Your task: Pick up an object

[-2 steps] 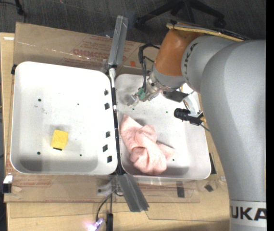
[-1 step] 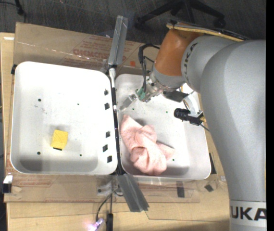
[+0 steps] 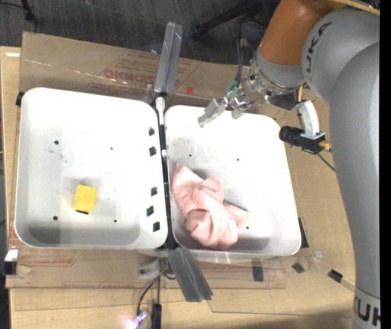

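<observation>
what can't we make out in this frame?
- Gripper at the right bin's far rim: too small and blurred to read.
- Pink cloth: its folds hide whatever lies beneath.
- Yellow block in the left bin: too small to identify.

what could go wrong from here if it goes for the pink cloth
The pink cloth lies crumpled against the divider in the right bin, so a descent there could strike the bin wall. Being soft and bunched, it may be pinched by one fold and slip out on lifting. The pincer sits at the bin's far rim, so it must travel well forward.
</observation>
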You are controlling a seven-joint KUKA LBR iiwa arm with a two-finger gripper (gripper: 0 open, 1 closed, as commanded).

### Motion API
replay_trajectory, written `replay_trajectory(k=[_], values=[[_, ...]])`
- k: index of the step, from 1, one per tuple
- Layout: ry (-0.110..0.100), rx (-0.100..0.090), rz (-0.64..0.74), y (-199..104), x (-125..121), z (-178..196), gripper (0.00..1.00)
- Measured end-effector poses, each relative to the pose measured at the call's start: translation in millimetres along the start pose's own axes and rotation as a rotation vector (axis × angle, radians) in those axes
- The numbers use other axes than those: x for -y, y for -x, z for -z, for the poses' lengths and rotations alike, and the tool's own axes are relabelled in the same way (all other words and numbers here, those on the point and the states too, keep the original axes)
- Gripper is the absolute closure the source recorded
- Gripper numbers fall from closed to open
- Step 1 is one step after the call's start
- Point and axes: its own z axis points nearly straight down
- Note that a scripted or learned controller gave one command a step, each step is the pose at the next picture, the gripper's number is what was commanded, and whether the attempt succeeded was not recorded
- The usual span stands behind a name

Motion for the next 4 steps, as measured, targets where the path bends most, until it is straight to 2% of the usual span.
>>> replay_trajectory(k=[1,2,3,4], values=[[-0.002,-0.001,0.039,-21.4,-6.4,-109.9,0.0],[0.005,0.015,0.22,-25.4,15.8,-141.6,0.0],[0.005,0.01,0.225,-28.1,14.5,-131.9,1.0],[0.002,0.001,0.368,-66.9,28.7,-45.8,1.0]])
